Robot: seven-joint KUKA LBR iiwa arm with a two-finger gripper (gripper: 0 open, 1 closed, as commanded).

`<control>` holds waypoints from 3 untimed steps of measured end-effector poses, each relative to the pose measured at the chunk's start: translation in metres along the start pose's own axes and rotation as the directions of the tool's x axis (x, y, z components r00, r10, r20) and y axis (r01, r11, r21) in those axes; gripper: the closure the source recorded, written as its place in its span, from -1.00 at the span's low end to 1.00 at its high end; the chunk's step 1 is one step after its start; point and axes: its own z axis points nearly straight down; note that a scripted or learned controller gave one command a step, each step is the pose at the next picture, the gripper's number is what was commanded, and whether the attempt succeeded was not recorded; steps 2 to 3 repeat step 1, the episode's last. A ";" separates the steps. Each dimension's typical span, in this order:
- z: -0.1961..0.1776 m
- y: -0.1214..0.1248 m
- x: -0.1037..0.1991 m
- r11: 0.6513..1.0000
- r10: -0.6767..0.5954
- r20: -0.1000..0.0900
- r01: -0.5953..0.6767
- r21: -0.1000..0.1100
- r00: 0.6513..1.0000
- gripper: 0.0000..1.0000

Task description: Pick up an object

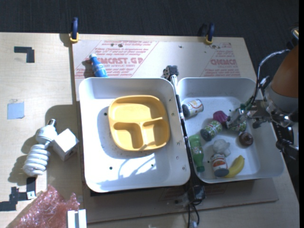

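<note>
Crumpled pink wrap (47, 205) on the counter, far left of the pincer (239, 120). Closest candidates: magenta piece (220, 116) just left, brown ball (245, 138) just nearer the camera, both in the right bin (266, 172). Best to drop squarely over one, clear of the green can (211, 127). Pincer apart or together: impossible to tell. Arm (285, 80) reaching in from the right, wrist low over the bin.

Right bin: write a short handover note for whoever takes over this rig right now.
Gripper: low over the right bin, near its back right; grip state unclear, nothing seen held.
Things: can, green bottle, banana, small jar and other small items lie in the right bin. Yellow tray sits in the left bin.
Done: nothing lifted.
Left: close on one object and raise it.
</note>
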 end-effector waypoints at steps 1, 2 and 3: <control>0.055 -0.029 -0.011 1.000 0.003 0.003 -0.003 -0.008 1.000 -1.00; 0.055 -0.029 -0.011 1.000 0.003 0.003 -0.003 -0.008 1.000 -1.00; 0.055 -0.029 -0.011 1.000 0.003 0.003 -0.003 -0.008 1.000 -1.00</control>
